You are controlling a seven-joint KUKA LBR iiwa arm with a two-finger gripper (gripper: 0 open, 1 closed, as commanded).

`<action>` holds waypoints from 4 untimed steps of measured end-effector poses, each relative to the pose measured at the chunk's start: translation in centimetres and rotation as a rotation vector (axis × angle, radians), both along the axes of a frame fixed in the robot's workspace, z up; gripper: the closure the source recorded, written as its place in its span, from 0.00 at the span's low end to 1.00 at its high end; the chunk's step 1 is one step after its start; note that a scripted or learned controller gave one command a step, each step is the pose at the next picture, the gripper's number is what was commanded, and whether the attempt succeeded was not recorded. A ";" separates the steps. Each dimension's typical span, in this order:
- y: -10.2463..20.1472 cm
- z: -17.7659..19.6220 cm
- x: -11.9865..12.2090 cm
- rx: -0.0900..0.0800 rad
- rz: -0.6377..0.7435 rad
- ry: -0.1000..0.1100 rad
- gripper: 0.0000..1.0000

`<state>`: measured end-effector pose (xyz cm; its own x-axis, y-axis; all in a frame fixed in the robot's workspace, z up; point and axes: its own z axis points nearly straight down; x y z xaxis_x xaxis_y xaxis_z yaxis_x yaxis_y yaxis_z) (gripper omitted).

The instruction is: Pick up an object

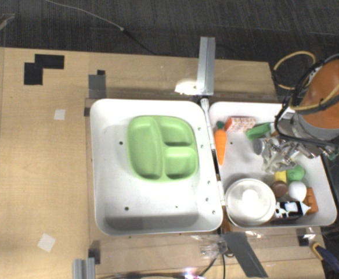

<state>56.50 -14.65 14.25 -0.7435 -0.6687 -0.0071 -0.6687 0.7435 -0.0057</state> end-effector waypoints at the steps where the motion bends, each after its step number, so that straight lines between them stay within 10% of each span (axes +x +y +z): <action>1: 0.0 0.0 0.0 0.000 0.000 0.000 0.00; 2: 1.9 -4.5 2.7 -0.002 -0.022 -0.007 0.00; 3: 4.4 -5.0 -1.7 -0.004 -0.039 -0.015 0.00; 4: 4.0 -5.0 -0.3 -0.005 0.098 -0.010 0.00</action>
